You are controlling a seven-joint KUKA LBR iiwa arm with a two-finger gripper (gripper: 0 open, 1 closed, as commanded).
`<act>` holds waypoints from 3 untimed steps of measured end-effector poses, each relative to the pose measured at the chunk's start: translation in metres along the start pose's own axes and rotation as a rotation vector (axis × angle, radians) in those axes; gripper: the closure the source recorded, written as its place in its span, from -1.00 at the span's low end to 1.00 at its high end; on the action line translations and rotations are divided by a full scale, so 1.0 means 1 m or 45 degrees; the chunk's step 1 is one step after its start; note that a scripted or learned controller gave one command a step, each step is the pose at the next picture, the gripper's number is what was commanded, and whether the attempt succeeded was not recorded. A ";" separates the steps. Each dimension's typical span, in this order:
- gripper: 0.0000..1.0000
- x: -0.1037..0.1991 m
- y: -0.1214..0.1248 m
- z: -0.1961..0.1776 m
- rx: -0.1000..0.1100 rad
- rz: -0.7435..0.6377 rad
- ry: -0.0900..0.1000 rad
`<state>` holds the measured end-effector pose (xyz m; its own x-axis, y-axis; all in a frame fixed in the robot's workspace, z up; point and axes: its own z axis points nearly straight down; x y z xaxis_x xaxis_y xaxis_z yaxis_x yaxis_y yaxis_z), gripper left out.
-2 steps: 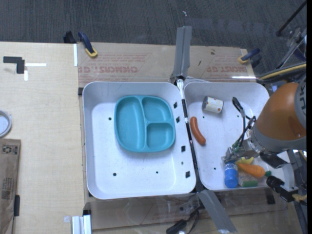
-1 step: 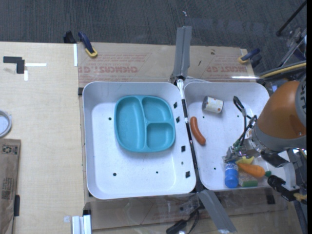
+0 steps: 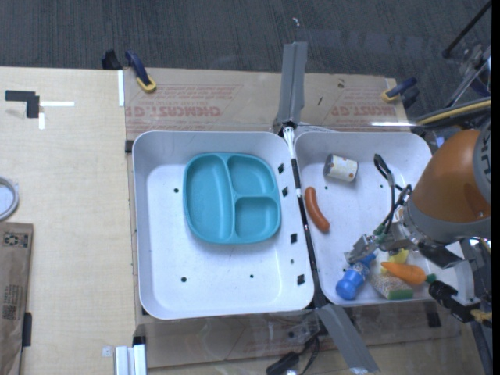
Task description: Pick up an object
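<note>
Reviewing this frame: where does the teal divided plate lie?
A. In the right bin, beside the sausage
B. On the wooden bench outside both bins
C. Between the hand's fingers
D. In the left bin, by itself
D: the teal divided plate lies flat in the left bin, while the sausage and the other small items lie in the right bin.

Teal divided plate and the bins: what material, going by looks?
Teal plate: likely moulded plastic, smooth, with soft sheen and rounded compartment ridges. White bins: probably thin formed plastic, matte-to-satin, with rounded corners and a rolled rim. Neither is certain from looks alone.
</note>
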<state>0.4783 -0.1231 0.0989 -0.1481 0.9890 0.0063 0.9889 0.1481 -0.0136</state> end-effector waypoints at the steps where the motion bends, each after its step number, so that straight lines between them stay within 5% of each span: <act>1: -1.00 0.006 0.000 -0.046 -0.011 0.291 -0.005; 2: -1.00 -0.044 -0.008 0.011 -0.009 0.311 -0.003; 3: 1.00 -0.045 -0.009 0.006 -0.001 0.311 -0.001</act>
<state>0.4763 -0.1686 0.0925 0.0958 0.9954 0.0020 0.9953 -0.0957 -0.0140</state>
